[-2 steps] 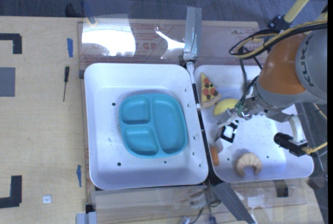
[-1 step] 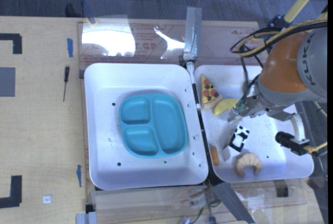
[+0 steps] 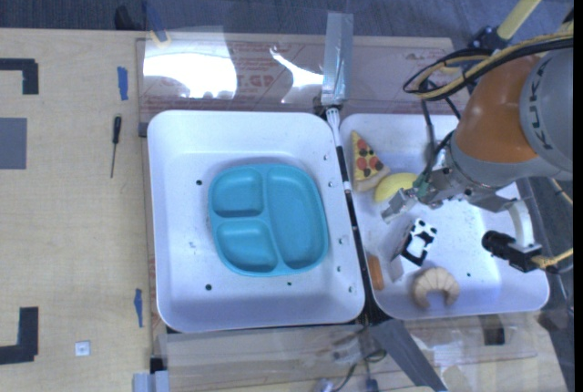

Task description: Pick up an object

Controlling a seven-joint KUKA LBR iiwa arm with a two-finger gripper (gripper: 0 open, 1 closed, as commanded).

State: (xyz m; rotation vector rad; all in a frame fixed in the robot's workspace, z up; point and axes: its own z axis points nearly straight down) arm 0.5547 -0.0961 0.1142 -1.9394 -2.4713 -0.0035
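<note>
Left of centre sits the left shallow white bin point(image 3: 173, 226), and inside it lies a turquoise plastic plate with three compartments point(image 3: 269, 217), flat near the middle. Moving right, the right white bin point(image 3: 528, 285) holds a toy pizza slice with red dots point(image 3: 366, 159) at its upper left, a yellow rounded toy point(image 3: 393, 187) just below it, a black-and-white patterned small object point(image 3: 419, 242), a thin orange stick point(image 3: 375, 273) along the left wall and a tan croissant point(image 3: 435, 286) at the lower centre. The gripper point(image 3: 407, 199) hangs beside the yellow toy; whether it is clenched or released I cannot tell. The grey and orange arm point(image 3: 510, 121) hides the bin's upper right corner.
</note>
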